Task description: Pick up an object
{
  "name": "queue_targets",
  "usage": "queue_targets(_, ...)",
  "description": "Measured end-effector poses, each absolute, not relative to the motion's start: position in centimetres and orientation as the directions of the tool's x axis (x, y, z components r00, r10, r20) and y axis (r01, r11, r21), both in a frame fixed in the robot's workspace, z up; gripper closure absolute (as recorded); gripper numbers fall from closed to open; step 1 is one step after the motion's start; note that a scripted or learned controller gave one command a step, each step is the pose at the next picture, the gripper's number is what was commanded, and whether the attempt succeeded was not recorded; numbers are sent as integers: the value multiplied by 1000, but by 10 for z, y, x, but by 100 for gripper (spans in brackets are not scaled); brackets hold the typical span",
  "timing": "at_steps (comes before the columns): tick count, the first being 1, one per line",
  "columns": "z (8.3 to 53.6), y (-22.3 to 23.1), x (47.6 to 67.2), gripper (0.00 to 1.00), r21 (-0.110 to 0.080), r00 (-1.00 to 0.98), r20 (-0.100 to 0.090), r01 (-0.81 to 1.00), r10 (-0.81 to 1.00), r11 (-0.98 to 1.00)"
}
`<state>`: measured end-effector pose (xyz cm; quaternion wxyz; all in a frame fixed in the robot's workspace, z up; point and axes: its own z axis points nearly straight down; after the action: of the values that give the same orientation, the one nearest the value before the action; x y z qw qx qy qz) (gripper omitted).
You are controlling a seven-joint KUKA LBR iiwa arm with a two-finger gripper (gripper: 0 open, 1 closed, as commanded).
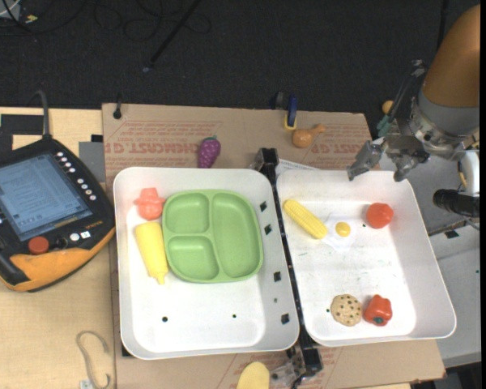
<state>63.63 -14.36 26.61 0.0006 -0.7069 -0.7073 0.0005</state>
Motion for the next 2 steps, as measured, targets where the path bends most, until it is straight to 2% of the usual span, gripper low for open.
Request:
queue_targets(1,214,-144,646,0,-6,-2,1,1000,1000,2)
queue_targets(2,171,-143,645,0,-6,-2,1,1000,1000,2)
